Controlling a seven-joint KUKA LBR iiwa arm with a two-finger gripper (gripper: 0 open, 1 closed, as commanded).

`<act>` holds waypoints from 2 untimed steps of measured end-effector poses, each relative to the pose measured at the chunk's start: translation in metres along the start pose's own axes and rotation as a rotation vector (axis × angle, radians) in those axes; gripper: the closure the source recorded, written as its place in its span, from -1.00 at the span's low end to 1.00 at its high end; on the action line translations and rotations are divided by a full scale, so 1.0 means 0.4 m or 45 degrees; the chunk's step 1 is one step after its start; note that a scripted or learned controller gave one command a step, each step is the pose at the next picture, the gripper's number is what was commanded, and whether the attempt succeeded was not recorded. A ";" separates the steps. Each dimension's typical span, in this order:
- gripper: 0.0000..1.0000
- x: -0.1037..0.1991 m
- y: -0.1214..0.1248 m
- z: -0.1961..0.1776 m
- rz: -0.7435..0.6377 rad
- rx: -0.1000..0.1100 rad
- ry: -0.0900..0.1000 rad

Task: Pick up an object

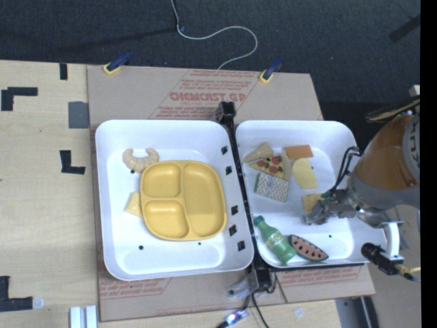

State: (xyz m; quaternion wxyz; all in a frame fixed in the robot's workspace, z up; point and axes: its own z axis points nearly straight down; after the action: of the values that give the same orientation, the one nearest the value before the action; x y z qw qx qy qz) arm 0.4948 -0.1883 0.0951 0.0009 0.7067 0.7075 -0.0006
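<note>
My gripper [318, 212] is down in the right bin [341, 137], near its right wall. It sits right beside a small yellow cheese piece [311, 201]. The arm's orange band [384, 157] hangs over the bin's right rim. Other pieces in this bin are a pizza slice [265, 160], an orange block [298, 152], a pale yellow piece [304, 174], a speckled square cracker [272, 187], a green bottle [274, 240] and a watermelon slice [308, 247].
The left bin [116, 183] holds a yellow divided plate [183, 199], a croissant [139, 158] and a yellow wedge [132, 203]. A black divider [236, 183] runs between the bins. A white cable [205, 34] lies behind them.
</note>
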 end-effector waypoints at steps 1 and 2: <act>1.00 0.007 -0.009 -0.154 -0.001 -0.003 0.002; 1.00 0.003 -0.002 -0.311 -0.001 -0.004 0.000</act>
State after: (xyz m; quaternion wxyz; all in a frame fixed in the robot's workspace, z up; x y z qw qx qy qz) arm 0.4937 -0.1867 0.2193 0.0020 0.7064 0.7078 0.0007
